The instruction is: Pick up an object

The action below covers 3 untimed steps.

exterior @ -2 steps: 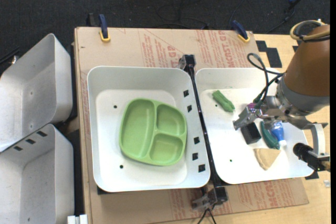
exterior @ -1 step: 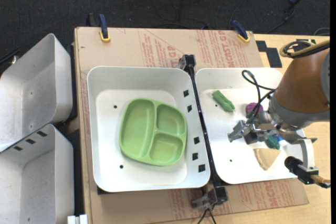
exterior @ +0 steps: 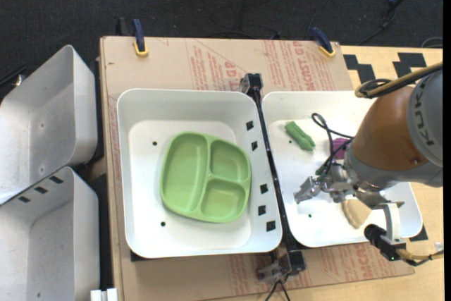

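Looking down from the fixed camera, you see the counter carrying two white bins side by side. The left bin holds a green divided plate lying flat near its middle. The right bin has the arm over it, reaching in from the right, its orange band covering much of the bin's right half.

The tool sits low in the right bin, near its lower middle, pointing left. You cannot tell from here how far it is opened, and nothing shows in its grip.

A small green object lies up and slightly left of the tool, apart from it. A purple item peeks out beside the arm, partly hidden. A tan object lies just right of the tool, below the wrist.
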Tool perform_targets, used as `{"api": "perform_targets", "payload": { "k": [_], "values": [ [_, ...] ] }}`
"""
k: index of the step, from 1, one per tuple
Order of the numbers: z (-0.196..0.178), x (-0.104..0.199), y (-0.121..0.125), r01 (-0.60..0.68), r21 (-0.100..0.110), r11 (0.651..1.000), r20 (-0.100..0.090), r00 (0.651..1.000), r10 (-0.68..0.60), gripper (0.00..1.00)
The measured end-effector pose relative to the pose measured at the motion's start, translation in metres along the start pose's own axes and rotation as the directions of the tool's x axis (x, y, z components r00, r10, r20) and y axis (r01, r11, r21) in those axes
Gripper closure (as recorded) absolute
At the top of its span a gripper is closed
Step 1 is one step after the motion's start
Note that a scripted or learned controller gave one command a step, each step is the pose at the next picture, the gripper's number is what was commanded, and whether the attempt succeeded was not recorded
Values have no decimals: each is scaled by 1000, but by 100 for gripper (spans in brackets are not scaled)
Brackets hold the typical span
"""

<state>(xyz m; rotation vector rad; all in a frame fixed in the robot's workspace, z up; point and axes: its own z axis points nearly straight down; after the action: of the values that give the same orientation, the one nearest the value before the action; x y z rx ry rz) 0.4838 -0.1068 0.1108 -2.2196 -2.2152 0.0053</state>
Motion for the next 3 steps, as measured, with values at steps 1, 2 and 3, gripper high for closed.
{"api": "perform_targets", "payload": {
  "k": [1, 2, 3],
  "values": [
    [20, 1, -1, 1, -3, 1000, 0, 1000, -1, 0],
    [9, 1, 0, -1, -5, 1000, 0, 1000, 1, 100],
    [-54, -3, 1, 3, -12, 1000, 3, 1000, -3, 100]
  ]
}}
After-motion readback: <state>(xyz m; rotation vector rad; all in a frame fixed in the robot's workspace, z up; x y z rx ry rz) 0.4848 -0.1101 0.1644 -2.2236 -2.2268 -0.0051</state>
